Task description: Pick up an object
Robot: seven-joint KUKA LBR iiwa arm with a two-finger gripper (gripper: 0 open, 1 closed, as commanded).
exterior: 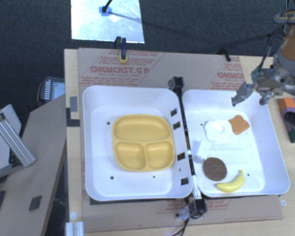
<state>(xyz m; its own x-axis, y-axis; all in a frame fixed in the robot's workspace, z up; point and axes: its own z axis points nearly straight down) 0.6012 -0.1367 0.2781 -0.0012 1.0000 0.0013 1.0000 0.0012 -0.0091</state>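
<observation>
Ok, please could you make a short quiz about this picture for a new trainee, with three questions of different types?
1. True or false: the yellow divided tray lies in the left bin.
2. Which item lies nearest the front edge of the right bin? A) toast slice B) banana C) fried egg
3. Fill in: the gripper is above the right bin's ____ edge, touching no food.

Key
1. True.
2. B; the banana is just in front of the brown round patty.
3. Far (back).
</observation>
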